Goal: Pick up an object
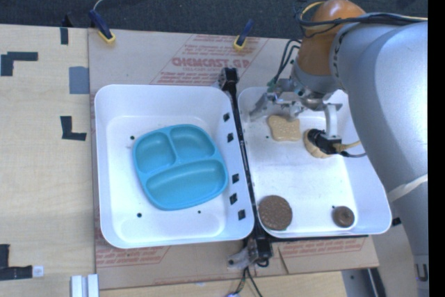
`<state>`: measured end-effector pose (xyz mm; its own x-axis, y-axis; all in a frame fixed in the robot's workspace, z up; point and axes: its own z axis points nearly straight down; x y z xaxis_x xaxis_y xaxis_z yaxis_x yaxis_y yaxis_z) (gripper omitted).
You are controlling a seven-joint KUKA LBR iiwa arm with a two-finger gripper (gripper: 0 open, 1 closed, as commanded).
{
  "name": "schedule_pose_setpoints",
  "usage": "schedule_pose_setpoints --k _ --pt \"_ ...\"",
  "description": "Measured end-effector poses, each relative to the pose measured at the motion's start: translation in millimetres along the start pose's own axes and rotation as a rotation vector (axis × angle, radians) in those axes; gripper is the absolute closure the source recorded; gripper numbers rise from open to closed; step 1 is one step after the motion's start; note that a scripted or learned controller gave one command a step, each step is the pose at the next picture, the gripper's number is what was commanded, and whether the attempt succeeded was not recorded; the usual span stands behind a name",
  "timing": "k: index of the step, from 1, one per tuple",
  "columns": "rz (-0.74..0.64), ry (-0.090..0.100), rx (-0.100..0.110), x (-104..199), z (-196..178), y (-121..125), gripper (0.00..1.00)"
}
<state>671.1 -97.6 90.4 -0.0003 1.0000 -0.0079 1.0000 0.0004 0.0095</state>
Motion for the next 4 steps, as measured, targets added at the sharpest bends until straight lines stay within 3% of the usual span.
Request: schedule_pose_setpoints --k 1,2,3,4 --pt "-0.003 0.007 0.001 -13 1 0 0.0" --pt "-0.003 0.004 -0.001 -14 -10 1 1.0" --pt "-0.003 0.004 -0.001 -14 -10 1 0.0" --pt "0.0 0.001 0.0 0 0 0 0.0"
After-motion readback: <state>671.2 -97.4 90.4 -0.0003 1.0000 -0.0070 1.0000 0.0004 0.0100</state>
